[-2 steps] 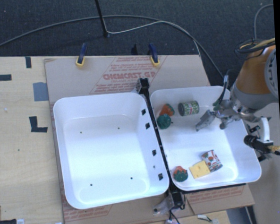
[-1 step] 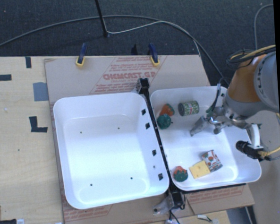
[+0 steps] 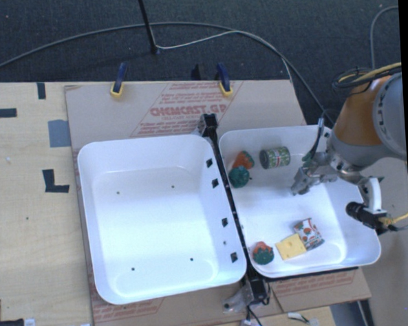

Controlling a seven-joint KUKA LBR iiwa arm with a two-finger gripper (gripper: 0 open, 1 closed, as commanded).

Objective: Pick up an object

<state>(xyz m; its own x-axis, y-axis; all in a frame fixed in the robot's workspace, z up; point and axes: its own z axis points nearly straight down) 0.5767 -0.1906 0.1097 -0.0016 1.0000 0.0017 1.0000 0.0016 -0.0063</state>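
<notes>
The right bin [image 3: 283,212] holds several small objects. A small can with a green label [image 3: 275,157] lies on its side near the back. An orange and green toy [image 3: 241,169] sits at the back left by the divider. At the front lie a yellow block [image 3: 290,246], a red and white patterned packet [image 3: 309,233] and a small red and green toy [image 3: 262,253]. My gripper [image 3: 303,184] reaches in from the right and hangs low over the bin's middle right, right of and below the can. Nothing shows between its fingers.
The left bin [image 3: 152,220] stands beside the right one, joined by a black clamp rail [image 3: 223,192]. Both rest on a cardboard sheet [image 3: 180,105] held by blue and yellow clips. Cables run over the dark floor at the back.
</notes>
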